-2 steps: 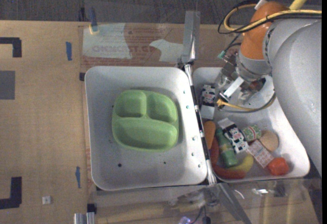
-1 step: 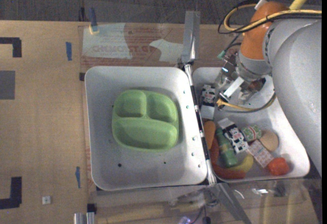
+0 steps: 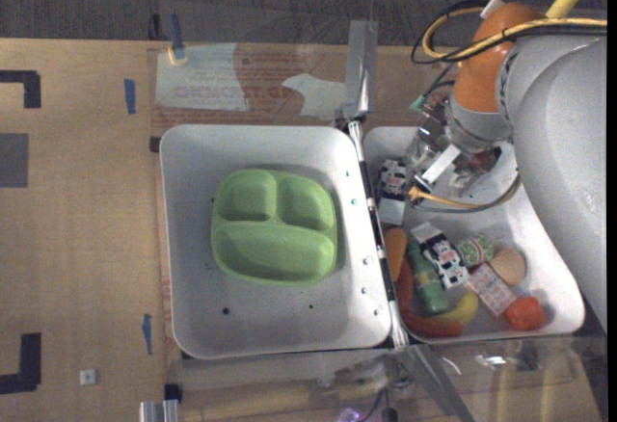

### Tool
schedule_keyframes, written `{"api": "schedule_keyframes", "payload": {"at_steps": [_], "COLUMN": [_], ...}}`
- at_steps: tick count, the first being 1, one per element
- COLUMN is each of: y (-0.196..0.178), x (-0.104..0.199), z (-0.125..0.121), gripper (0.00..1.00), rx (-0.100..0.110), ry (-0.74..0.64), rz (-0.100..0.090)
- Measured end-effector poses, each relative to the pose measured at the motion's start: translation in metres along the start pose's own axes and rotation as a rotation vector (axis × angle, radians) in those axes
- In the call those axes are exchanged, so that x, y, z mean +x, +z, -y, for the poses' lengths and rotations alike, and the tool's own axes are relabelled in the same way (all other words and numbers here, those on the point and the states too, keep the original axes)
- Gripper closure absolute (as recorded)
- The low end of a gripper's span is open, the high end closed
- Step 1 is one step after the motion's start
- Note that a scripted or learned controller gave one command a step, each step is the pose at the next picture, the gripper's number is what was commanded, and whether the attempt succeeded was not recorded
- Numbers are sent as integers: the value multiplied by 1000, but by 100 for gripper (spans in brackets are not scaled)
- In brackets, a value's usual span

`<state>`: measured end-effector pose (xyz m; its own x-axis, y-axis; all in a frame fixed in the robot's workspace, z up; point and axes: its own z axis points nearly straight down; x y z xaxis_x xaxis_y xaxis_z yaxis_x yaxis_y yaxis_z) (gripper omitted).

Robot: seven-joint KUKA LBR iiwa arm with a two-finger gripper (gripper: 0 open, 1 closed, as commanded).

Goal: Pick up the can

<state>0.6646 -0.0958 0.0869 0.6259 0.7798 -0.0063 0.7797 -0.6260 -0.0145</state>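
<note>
The right bin [image 3: 549,247] holds a heap of toy food along its near side. In that heap a small can [image 3: 474,250] with a green and red label lies on its side, between a black-and-white item [image 3: 442,257] and a round bread piece [image 3: 508,265]. My gripper [image 3: 392,181] hangs low at the bin's far left corner, close to the divider wall. It is well up and to the left of the can, and nothing is visibly held in it. The grey arm with its orange band [image 3: 487,44] reaches in from the right.
A green divided plate [image 3: 275,225] lies in the left bin [image 3: 193,314]. Around the can are a green bottle [image 3: 429,285], a banana [image 3: 453,316], an orange carrot [image 3: 395,251], a pink box [image 3: 490,291] and a red tomato [image 3: 525,313]. Yellow cable [image 3: 453,203] loops under the wrist.
</note>
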Motion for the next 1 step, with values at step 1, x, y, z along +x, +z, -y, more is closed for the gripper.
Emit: {"api": "schedule_keyframes", "payload": {"at_steps": [1], "y": [0], "x": [0], "z": [0], "gripper": [0], "rx": [0], "ry": [0], "rz": [0]}}
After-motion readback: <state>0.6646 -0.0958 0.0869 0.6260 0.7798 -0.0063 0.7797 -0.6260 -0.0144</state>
